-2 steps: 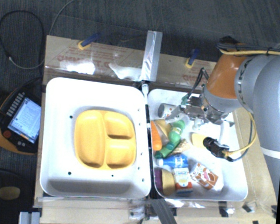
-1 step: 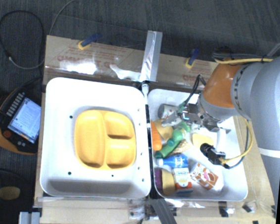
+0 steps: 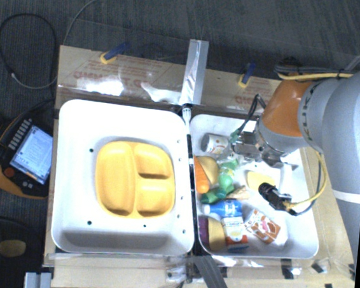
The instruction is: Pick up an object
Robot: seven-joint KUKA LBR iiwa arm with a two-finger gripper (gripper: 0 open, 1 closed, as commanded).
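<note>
— Two white bins side by side on the worktop (image 3: pixel 98 68)?

— Yes. In the left bin (image 3: pixel 69 160), just a yellow tray (image 3: pixel 135 177) with three parts, flat in the middle.

— And in the right bin (image 3: pixel 304 239)?

— Lots of small things in a heap, mostly on its left side. A green toy (image 3: pixel 226 180) in the middle of the heap. Just left of it, an orange thing (image 3: pixel 197 177) and a pale yellow round thing (image 3: pixel 208 167). Nearer, a blue and white pack (image 3: pixel 225 209), then a red and white carton (image 3: pixel 236 230), touching. To the right of those, a red and white juice box (image 3: pixel 264 228), lying tilted. At the far end, a small grey can (image 3: pixel 215 141) on its side.

— And the grey arm (image 3: pixel 343 112)?

— In from the right, with the orange band (image 3: pixel 284 109) over the far part of the right bin.

— The gripper (image 3: pixel 240 146)?

— Low over the heap, just beyond the green toy and right of the small grey can. Open or closed: can't tell from up here. Nothing seen held.

— Anything off the worktop?

— A hand screen (image 3: pixel 29 153) on the floor to the left.
</note>
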